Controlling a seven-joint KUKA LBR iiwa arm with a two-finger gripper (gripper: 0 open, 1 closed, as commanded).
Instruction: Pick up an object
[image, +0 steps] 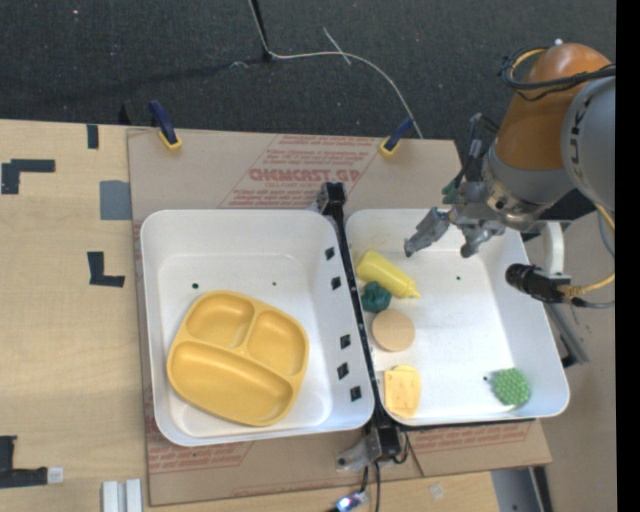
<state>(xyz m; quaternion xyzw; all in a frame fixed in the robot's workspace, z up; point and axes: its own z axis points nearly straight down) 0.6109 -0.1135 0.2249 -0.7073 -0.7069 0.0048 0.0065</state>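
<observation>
Gripper (444, 236) open, empty, above right bin (480, 405)

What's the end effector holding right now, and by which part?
Nothing. The end effector hangs open over the far end of the right bin, with no item between its fingers. The yellow bottle lies in the bin nearby, untouched.

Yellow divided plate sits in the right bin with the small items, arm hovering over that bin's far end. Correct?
Not quite. The camera view shows the yellow divided plate alone in the left bin. The small items, such as the yellow bottle and the green ball, lie in the right bin, and the gripper does hover over that bin's far end.
</observation>
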